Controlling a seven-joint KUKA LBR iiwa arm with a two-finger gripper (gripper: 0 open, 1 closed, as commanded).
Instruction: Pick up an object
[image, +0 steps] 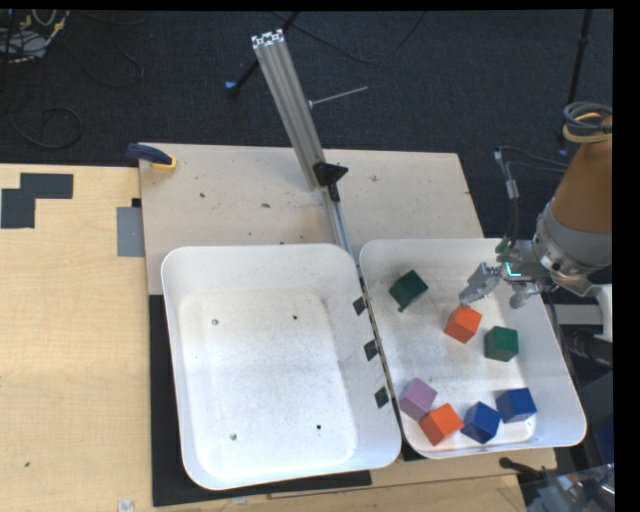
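Above orange cube — gripper, right bin

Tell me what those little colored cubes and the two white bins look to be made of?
The cubes, like the orange cube, look like matte foam or painted wood: flat color, no glare. The bins, such as the left bin, seem thin molded plastic: rounded corners, faint sheen.

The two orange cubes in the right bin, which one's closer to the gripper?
The upper orange cube, just below the gripper. The other orange cube sits at the bin's near edge beside the purple cube.
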